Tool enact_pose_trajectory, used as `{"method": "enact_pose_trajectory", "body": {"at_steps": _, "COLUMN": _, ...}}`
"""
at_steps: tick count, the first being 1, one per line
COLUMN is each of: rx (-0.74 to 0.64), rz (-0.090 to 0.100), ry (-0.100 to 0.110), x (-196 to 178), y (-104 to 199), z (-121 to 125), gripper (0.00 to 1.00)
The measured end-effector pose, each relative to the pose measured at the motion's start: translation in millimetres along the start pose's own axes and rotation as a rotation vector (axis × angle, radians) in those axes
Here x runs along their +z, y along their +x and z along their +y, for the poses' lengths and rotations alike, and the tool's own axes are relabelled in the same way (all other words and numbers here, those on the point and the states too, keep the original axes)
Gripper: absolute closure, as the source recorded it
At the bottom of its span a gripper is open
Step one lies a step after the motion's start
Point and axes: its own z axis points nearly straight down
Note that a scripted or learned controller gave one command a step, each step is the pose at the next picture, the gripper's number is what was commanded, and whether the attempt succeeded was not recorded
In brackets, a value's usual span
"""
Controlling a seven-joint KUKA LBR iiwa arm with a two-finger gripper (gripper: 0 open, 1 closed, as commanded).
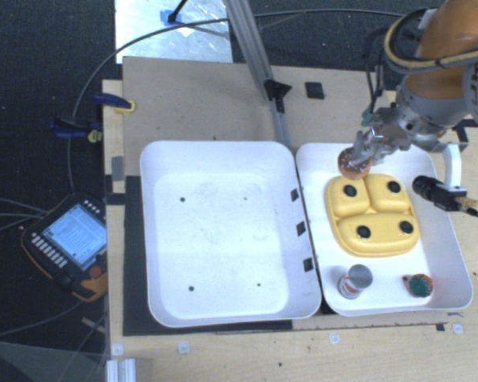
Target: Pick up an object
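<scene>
- My pincer (pixel 365 153) hangs over the far edge of the right bin (pixel 446 289); whether it is spread or closed I cannot tell.
- A small round brownish object (pixel 353 164) sits right at its tip, touching or just under it, beside the far left corner of the yellow four-lobed block (pixel 372 215).
- Near the front rim stand a small can (pixel 354 281) and a small orange and green object (pixel 419 285), well apart from my pincer.
</scene>
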Motion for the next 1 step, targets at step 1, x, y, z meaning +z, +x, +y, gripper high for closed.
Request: {"method": "enact_pose_trajectory", "body": {"at_steps": 1, "rx": 0.000, "rz": 0.000, "ry": 0.000, "x": -1.4, "y": 52.3, "z": -10.0, "gripper": 1.00}}
